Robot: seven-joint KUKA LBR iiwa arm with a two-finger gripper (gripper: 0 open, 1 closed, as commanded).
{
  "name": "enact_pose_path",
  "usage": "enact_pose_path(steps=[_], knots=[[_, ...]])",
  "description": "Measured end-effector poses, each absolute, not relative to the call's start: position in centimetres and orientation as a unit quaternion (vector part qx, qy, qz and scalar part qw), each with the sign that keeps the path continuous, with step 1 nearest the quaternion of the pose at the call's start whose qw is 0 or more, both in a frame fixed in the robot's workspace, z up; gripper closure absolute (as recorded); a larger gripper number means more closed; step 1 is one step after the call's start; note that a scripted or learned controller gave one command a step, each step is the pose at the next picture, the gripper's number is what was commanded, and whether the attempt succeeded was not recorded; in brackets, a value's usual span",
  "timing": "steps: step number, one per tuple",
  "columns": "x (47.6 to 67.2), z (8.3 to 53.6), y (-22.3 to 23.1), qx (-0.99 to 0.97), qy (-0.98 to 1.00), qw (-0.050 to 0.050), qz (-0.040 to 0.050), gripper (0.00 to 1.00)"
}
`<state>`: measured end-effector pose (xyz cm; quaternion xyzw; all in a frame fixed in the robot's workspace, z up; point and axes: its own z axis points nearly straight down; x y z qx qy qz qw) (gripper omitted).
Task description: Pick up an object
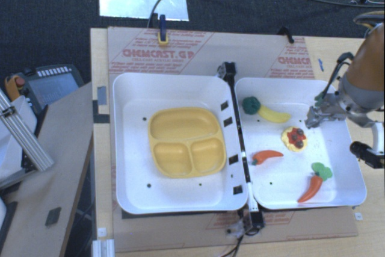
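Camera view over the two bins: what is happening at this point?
The grey arm's claw is low over the right white bin, just right of the small round pizza toy, with nothing seen between its fingers. A yellow banana, a green round vegetable, a red chilli and an orange carrot lie loose there. The yellow divided tray sits in the left bin.

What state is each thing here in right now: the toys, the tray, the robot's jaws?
Yellow tray: upright in the left bin, compartments bare.
Banana: lying flat, right bin.
Green toy: touching the banana's end.
Small pizza: flat, topping up.
Chili pepper: lying flat.
Carrot: lying slantwise.
Gripper: low over the right bin, holding nothing visible.
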<state>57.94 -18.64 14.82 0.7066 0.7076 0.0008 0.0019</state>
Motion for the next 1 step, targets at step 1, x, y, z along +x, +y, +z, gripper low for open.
enact_pose_path(steps=[1], knots=[[58.83,20.42,-19.23,0.706,0.708,0.002,0.0009,1.00]])
